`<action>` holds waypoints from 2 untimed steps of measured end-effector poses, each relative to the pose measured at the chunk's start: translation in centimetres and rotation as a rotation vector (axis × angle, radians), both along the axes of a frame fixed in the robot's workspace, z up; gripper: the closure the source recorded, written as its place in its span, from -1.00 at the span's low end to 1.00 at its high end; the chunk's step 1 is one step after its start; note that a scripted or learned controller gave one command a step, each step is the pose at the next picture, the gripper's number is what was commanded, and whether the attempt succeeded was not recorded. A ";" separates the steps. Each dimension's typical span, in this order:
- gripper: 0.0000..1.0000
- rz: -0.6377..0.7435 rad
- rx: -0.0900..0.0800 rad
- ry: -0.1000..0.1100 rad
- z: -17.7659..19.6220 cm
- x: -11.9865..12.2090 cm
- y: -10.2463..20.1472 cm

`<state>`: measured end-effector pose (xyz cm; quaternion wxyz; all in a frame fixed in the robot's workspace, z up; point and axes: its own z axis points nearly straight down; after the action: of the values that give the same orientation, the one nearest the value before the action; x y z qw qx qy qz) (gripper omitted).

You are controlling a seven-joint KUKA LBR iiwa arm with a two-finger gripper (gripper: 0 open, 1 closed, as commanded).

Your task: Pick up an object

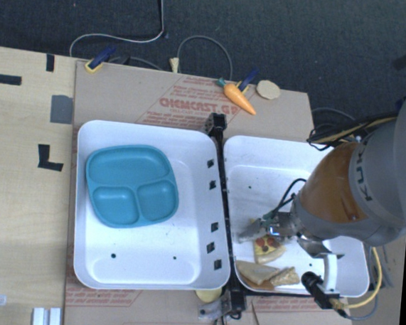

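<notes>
1. Two white bins sit side by side on the bench: the left bin [93, 262] carries a blue divided plate [132, 186] toward its far left corner, and the right bin [261, 157] carries the candidates for the pick.
2. We locate the task's things along the near edge of the right bin: a pizza slice [269, 251] just under the gripper [269, 229], and a sandwich wedge [269, 276] against the near rim.
3. We cannot tell how the fingers stand; the tool is small and blurred, and nothing is visibly lifted between them.
4. We judge the step in hand to be the descent onto the pizza slice. To do it well, we centre the tool over the slice, keep clear of the sandwich wedge just beside it, and close only once the tips straddle the slice.
5. We watch the near rim of the bin, since both items lie close to it.
6. We note the pose: the arm [358, 187] reaches in from the right edge, its orange band above the wrist, with the wrist angled down and left into the bin.
7. A toy carrot [239, 99] lies outside the bins, near the far edge of the cardboard.
</notes>
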<state>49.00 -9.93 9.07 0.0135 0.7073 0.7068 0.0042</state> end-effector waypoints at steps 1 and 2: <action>-1.00 0.004 0.005 0.003 -0.1 0.0 -0.4; -1.00 0.001 0.008 0.017 -0.4 -0.4 0.2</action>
<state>48.59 -9.71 8.66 0.0048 0.7071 0.7071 0.0012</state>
